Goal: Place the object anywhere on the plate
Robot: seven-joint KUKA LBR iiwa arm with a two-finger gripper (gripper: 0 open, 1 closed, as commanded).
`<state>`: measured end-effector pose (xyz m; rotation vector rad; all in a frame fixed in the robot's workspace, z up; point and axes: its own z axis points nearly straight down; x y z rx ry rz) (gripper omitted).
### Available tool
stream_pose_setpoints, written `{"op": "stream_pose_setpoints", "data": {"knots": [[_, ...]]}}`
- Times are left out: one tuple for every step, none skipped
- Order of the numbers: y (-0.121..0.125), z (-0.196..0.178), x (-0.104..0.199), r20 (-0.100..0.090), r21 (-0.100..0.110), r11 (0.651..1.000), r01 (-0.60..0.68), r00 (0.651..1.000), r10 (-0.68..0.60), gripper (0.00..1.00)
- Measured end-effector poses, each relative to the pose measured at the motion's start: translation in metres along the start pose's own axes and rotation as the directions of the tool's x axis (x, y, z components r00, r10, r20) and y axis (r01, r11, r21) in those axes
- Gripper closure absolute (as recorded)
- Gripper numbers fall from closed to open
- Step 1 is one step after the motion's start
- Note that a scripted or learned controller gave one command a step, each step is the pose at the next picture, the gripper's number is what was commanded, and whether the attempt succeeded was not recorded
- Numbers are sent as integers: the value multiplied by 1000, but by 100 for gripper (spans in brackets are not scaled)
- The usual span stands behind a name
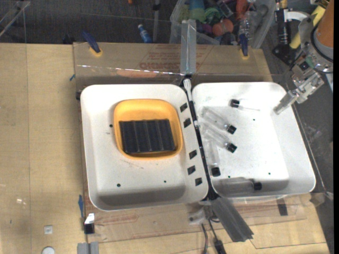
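Gripper (283, 106) at the right bin's (275, 168) two o'clock rim — finger state impossible to tell; clear tubes with black caps (218, 128) toward nine o'clock; farther on, orange plate (123, 112) carrying a dark ridged object (146, 136) in the left bin (98, 157).

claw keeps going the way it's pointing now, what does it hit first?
The claw points down-left over the right bin. On that line it likely meets bare bin floor first, short of the clear black-capped tubes. Depth is uncertain from this one view.
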<state>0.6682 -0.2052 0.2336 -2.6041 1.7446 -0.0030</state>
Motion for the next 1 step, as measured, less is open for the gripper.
{"op": "stream_pose_setpoints", "data": {"knots": [[-4, -3, -10, 1, -1, 965, 262, 965, -262, 0]]}}
